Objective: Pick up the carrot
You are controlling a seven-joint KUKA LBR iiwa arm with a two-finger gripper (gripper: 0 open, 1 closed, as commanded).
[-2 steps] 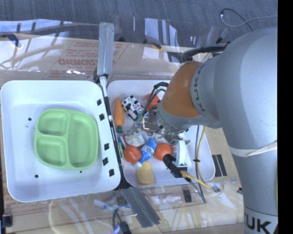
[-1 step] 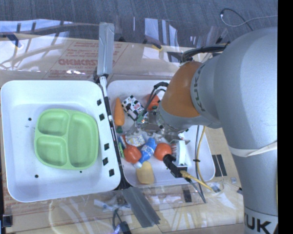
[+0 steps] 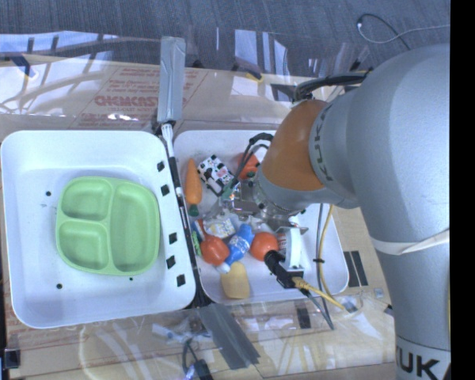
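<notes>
Camera view, from left to right: the left shallow white bin [image 3: 24, 236] holds a light green plastic tray with three compartments [image 3: 108, 225]. In the right white bin [image 3: 336, 271], near its left wall, lies the long orange carrot [image 3: 193, 182], just left of a black-and-white spotted toy [image 3: 213, 172]. Below are two round orange balls [image 3: 214, 250] and a pale yellow piece [image 3: 236, 282]. Over the centre of this bin hangs the grey arm with orange band [image 3: 297, 161]; whether its jaws are released or clenched, I cannot tell.
</notes>
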